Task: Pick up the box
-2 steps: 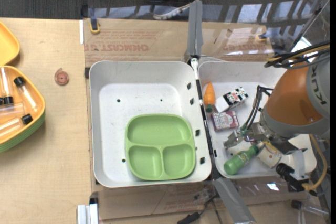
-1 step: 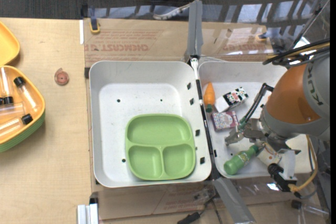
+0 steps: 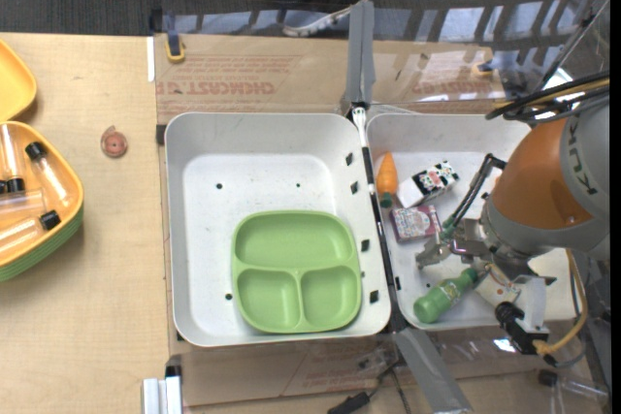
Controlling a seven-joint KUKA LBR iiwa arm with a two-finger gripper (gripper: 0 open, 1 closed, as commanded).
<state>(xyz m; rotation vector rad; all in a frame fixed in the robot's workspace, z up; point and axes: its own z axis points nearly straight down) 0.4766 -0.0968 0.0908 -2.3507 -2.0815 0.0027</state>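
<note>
Your gripper (image 3: 441,247), grip state unclear, hovers beside one pink box (image 3: 414,223), one green bottle (image 3: 444,296), one carrot (image 3: 387,175).

Two white bins (image 3: 184,208) stood side by side: one green plate (image 3: 296,271) in the left; one carrot (image 3: 387,175), two boxes (image 3: 415,223) and one green bottle (image 3: 444,297) in the right.

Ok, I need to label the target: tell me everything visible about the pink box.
The pink box is small, flat and rectangular, seemingly cardboard, with a pale printed panel on its face. It lies flat in the right bin, below the orange carrot-like toy, beside the black-and-white item. The gripper sits at its lower right edge.
</note>
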